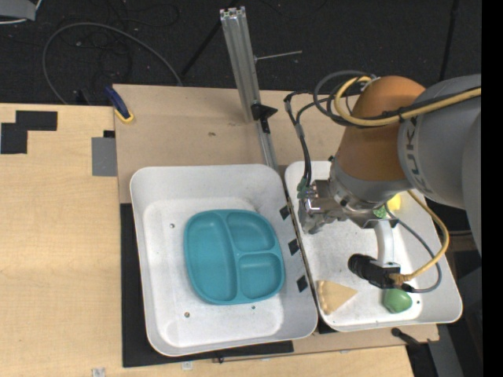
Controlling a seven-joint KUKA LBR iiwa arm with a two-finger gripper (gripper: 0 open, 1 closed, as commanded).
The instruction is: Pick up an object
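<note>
A teal three-compartment tray is laid flat, open side up, at the centre of the left bin. In the right bin, a tan wedge is located by the front-left corner, and a green rounded item near the front edge.

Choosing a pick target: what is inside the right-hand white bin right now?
The shallow white right bin holds a tan triangular wedge and a small rounded green object near its front. The grey-and-orange arm covers the bin's rear, where just a yellow-green sliver peeks out.

Divided plate in the left bin; in the right bin, a wedge lies left of a round lump
</note>
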